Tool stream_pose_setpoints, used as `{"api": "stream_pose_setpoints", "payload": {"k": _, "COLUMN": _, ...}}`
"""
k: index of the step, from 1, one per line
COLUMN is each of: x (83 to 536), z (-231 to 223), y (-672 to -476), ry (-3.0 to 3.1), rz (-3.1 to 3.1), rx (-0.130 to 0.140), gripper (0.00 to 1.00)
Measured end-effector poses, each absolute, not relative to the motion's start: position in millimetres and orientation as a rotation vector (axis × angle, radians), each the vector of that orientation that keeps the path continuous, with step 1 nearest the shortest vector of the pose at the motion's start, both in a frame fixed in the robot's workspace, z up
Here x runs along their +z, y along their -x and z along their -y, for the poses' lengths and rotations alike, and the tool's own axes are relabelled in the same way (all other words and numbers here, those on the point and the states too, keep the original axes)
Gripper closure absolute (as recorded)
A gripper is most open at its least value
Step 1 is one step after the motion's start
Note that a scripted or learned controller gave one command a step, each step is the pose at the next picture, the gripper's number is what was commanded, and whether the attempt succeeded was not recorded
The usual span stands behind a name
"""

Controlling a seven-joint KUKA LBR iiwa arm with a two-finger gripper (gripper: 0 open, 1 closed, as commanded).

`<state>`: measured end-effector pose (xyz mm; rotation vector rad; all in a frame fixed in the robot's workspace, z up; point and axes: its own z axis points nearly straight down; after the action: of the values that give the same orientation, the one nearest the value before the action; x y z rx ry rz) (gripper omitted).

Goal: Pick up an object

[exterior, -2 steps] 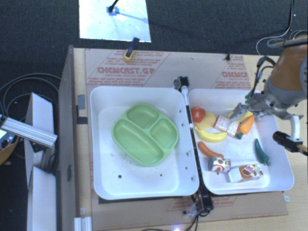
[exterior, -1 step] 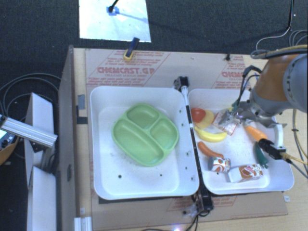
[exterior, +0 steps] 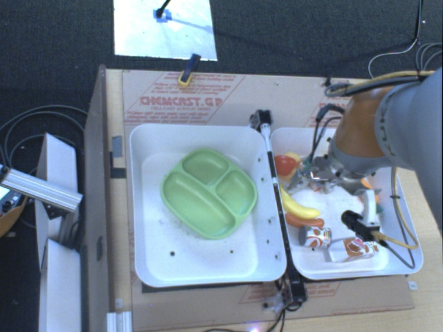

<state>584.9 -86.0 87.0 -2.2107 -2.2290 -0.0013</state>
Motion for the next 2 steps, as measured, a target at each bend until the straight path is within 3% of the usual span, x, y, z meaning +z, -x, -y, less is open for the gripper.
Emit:
{"api": "stream_pose_setpoints", "payload": {"k": 1, "x": 85, "z": 95, "y": -626.9, "ry": 2.219, "rz": 2.229, "rx": -0.004, "gripper": 0.00}}
{"api": "stream_pose_setpoints", "payload": {"k": 2, "x": 83, "z": 113, "y": -657.6, "ry": 2.177, "rz": 2.202, "rx": 0.076, "gripper": 0.00}}
